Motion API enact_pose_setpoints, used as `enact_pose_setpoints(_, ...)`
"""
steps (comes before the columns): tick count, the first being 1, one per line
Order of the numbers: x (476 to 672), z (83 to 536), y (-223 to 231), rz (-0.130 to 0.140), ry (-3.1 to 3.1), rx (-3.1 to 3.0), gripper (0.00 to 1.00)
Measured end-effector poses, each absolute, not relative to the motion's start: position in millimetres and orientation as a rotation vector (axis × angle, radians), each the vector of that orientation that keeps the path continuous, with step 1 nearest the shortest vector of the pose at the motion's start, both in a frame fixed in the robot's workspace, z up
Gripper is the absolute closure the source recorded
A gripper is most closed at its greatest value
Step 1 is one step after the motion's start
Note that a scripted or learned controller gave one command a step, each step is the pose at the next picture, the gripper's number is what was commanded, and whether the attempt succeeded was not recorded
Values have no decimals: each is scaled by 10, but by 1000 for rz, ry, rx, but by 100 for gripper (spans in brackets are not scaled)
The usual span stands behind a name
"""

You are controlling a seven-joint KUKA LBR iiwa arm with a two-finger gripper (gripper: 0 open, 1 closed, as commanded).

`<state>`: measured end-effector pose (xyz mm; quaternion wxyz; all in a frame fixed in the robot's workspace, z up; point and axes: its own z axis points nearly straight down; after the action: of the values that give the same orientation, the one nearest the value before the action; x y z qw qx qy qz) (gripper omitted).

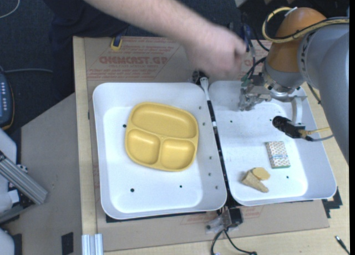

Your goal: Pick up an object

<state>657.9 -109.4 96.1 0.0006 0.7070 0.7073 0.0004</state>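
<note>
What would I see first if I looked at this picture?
Probably the big yellow divided plate sitting in the left white bin. Next, a blurry human arm stretches across the top of the picture, its hand close to the robot's gripper at the far end of the right bin. That bin also holds a small patterned block and a yellowish chunk near its front.

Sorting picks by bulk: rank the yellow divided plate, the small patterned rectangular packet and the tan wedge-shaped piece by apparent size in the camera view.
1. Yellow divided plastic plate, largest by far.
2. and 3. Small patterned rectangular packet and tan wedge-shaped piece: they look close in size, so no firm ranking.
</note>
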Motion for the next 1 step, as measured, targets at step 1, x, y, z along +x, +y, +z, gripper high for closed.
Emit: enact_pose_setpoints(1, 6555, 1589, -1045, 7, 2218, 2215, 100)
